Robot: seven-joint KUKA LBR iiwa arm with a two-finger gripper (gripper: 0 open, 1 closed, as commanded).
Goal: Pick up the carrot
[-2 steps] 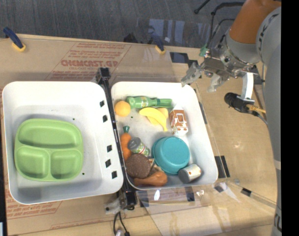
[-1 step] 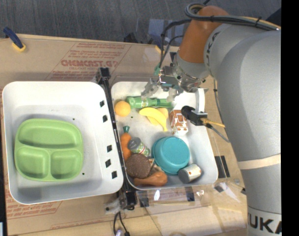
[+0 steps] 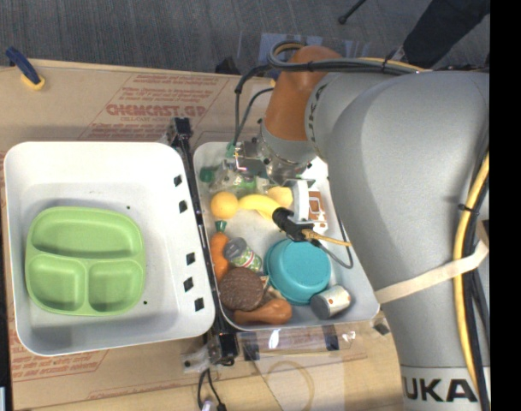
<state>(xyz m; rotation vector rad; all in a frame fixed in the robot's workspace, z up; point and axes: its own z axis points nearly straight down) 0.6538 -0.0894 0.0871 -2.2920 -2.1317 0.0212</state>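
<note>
Against the right bin's left wall: the carrot (image 3: pixel 218 256) lies as a short orange length, partly under its neighbours, so little of it is exposed.

Carrot's neighbours: a small grey-and-green bottle (image 3: pixel 240 254) touches it on its right, and a round brown cookie-like disc (image 3: pixel 242 288) sits just below, overlapping its lower end.

Risk at the carrot: a closing pincer would likely catch the bottle or the wall instead (there is hardly any room on either side), and the carrot could slip or be pushed further under the disc.

Look-alike: a brown-orange sausage-shaped item (image 3: pixel 262 312) lies along the bin's near edge; its colour is close enough that a grasp could, in my judgement, land on it by mistake.

Further clutter: a teal bowl (image 3: pixel 299 270), a silver can (image 3: pixel 330 301), a lemon (image 3: pixel 225 205) and a banana (image 3: pixel 265 202) crowd the middle of the bin, so any sweep toward the carrot may drag one of them along.

Gripper (image 3: pixel 247 165): it hangs over the bin's far end, above the lemon and banana, well apart from the carrot. I cannot tell from this slant whether it is apart or together, and nothing can be seen held in it.

Arm: the grey arm (image 3: pixel 397 161) with its orange band covers the bin's right side and hides part of what lies there.

Right bin (image 3: pixel 356 272): the wall beside the carrot is the likeliest thing to be struck on descent.

Left bin (image 3: pixel 89 157): holds a green divided tray (image 3: pixel 85 260), well clear of the work.
</note>
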